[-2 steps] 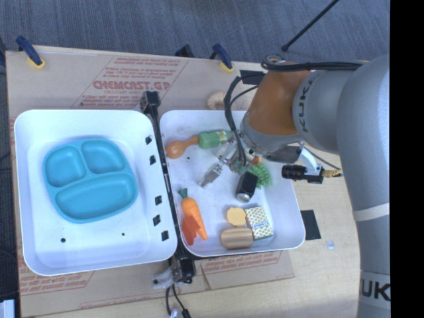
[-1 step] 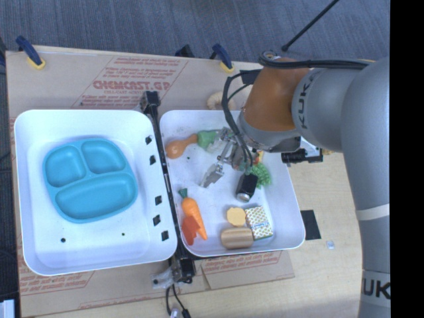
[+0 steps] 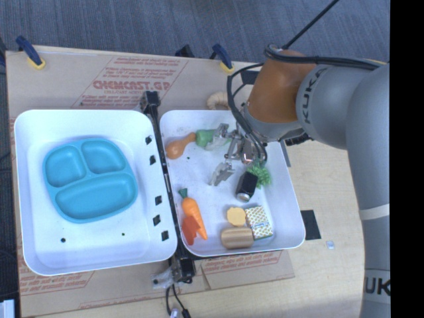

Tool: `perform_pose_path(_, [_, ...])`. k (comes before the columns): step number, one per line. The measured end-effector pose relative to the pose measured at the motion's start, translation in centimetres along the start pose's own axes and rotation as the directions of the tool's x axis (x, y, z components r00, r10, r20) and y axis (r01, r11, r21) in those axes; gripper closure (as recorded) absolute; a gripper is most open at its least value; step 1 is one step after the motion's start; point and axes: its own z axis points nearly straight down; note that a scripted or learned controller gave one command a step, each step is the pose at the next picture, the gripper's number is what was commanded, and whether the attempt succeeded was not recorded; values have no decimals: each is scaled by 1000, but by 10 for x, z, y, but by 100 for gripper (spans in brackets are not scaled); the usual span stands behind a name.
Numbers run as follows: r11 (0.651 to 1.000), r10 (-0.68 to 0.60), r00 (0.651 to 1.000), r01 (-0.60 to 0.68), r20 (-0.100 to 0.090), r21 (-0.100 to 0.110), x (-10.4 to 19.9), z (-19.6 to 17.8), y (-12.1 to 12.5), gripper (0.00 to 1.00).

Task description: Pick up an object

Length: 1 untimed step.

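— Where is your gripper right now?

— My gripper (image 3: 228,164) is low over the right bin (image 3: 285,211), in its upper middle part. The arm (image 3: 331,105) comes in from the right, with the orange band (image 3: 275,91) just above the bin's far edge.

— Are you holding anything?

— No. My fingers (image 3: 220,175) stand spread apart over bare white floor, and nothing sits between them.

— What lies around them?

— A black can (image 3: 246,185) lies just right of the fingertips, tilted, with a green leafy piece (image 3: 263,175) touching its upper right side. Up and to the left there is an orange gourd (image 3: 179,146), and beside it a green piece (image 3: 205,138) close to my wrist. I cannot tell whether that one touches the metal.

— And nearer the front?

— A carrot (image 3: 193,218) by the left wall, with its green top pointing away from the front edge. In the front right corner a round yellow piece (image 3: 236,216), a patterned box (image 3: 260,222) and a tan roll (image 3: 236,238) sit packed together, touching.

— The other bin?

— The left bin (image 3: 33,244) holds a blue tray (image 3: 89,177) with three compartments. Both bins rest on cardboard (image 3: 126,78), held by blue clamps (image 3: 30,52) at the far edge.
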Motion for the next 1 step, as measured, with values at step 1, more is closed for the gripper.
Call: perform_pose_path(1, [966, -259, 966, 259, 16, 0, 49, 0, -55, 0])
